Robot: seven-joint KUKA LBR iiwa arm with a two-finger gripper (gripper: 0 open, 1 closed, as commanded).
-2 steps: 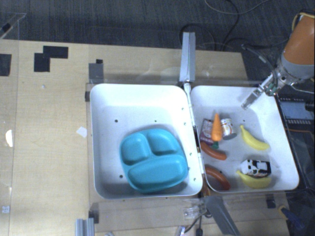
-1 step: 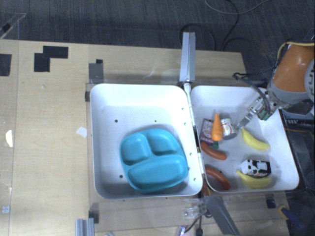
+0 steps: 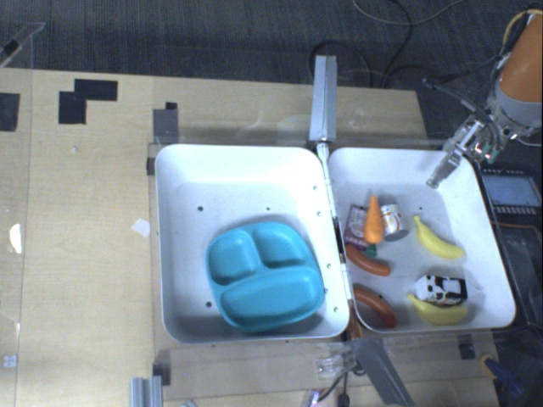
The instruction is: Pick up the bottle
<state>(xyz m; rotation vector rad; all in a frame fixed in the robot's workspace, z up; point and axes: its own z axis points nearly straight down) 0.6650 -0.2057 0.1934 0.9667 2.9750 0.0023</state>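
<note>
Where the desk point(image 3: 85, 253) comes nearest the camera, the left bin point(image 3: 182, 227) holds a blue divided tray point(image 3: 265, 274); the right bin point(image 3: 484, 253) holds the small things; at its near edge lie a red-brown sausage point(image 3: 374, 305), a banana point(image 3: 437, 312) and a black-and-white cow-patterned item point(image 3: 445, 288) resting against that banana; a second sausage point(image 3: 368, 262) lies further in; beyond it sits the bottle point(image 3: 373, 219), orange and upright or slightly tilted, touching a small silver can point(image 3: 390, 220); another banana point(image 3: 438, 240) lies to their right; at the far right corner the hand point(image 3: 441, 175) hangs over the bin rim, well apart from the bottle, gripping nothing as far as the blurred view allows; whether its jaws are open I cannot tell.
</note>
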